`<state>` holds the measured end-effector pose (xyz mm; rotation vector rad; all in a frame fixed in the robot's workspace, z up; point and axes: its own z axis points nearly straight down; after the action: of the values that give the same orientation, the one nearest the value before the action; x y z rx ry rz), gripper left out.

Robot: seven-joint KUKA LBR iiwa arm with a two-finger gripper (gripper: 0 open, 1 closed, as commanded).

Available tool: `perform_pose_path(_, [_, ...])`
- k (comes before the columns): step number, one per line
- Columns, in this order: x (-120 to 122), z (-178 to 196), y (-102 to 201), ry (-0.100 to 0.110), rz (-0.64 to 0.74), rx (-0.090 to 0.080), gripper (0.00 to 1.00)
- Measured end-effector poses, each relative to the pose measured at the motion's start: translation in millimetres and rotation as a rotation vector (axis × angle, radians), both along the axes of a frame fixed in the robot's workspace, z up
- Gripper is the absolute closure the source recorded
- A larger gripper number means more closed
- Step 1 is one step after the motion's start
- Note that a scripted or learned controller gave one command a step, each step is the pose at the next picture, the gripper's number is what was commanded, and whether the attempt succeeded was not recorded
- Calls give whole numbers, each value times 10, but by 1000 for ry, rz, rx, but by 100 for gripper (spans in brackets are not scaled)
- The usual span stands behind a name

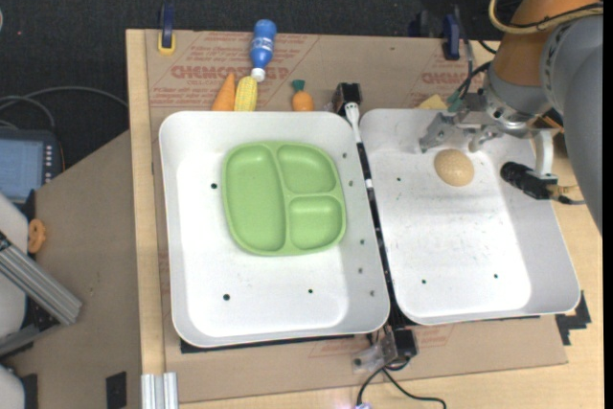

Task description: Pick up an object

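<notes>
A tan, egg-shaped object (454,169) lies in the back half of the right white bin (479,273). My gripper (453,138) hangs just behind and above it, near the bin's far wall. Its two fingers are spread apart, one to each side, so it is open with nothing between them. The tan object sits on the bin floor, close under the fingertips; I cannot tell whether they touch it.
The left bin (192,206) holds a green divided plate (283,197). Behind the bins on the bench lie a blue-capped bottle (261,46), a corn cob (246,93), a small carrot (302,98) and a black item (346,95).
</notes>
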<state>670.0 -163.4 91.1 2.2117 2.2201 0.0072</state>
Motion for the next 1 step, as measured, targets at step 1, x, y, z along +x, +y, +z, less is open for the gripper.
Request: perform_pose_path(1, [-111,-61,-231,10,-5,1,0])
